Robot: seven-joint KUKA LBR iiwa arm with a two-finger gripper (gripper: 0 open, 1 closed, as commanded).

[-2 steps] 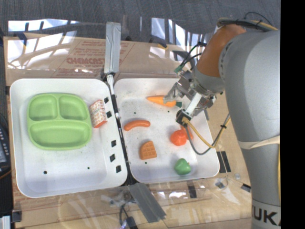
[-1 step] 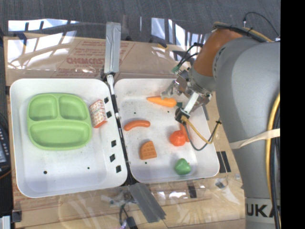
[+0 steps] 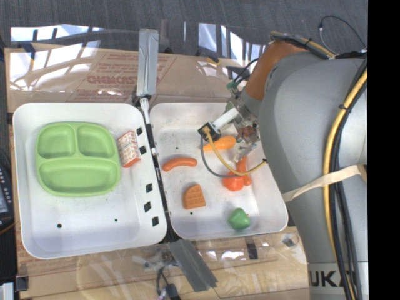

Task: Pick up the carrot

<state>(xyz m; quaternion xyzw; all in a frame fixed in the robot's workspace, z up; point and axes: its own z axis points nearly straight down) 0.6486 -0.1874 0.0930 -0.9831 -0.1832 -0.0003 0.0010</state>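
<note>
The two-finger end effector [image 3: 240, 141] was positioned low in the right shallow white bin [image 3: 187, 224], near its right wall; whether it was wide, narrow or gripping could not be determined. The long orange carrot [image 3: 223, 144] lay just beside it to the left, touching or nearly so. A small red-orange item [image 3: 235, 182], shape unclear, sat directly below the end effector. Further left were an orange sausage-shaped piece [image 3: 179, 164] and a tan waffle-patterned wedge [image 3: 194, 197]; a green pepper [image 3: 239, 219] rested near the bin's lower right corner. The left shallow white bin [image 3: 75, 236] carried a light green three-compartment plastic tray [image 3: 76, 159], with a small red-and-white printed can [image 3: 129, 149] just beside it.
</note>
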